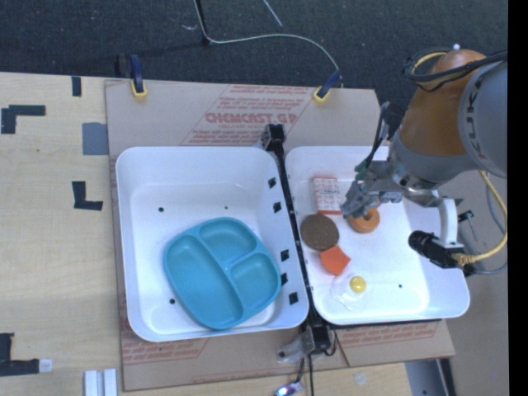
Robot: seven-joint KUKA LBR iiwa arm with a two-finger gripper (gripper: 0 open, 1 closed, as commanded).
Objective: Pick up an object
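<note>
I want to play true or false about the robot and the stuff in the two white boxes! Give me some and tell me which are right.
1. The blue plate lies in the left box. True.
2. The brown disc sits in the left box. False: it is in the right box, near the divider.
3. The gripper is over the right box, at the orange ball. True.
4. The orange block is stacked on the blue plate. False: it lies on the right box's floor, just below the brown disc.
5. A small yellow ball lies in the right box. True.
</note>
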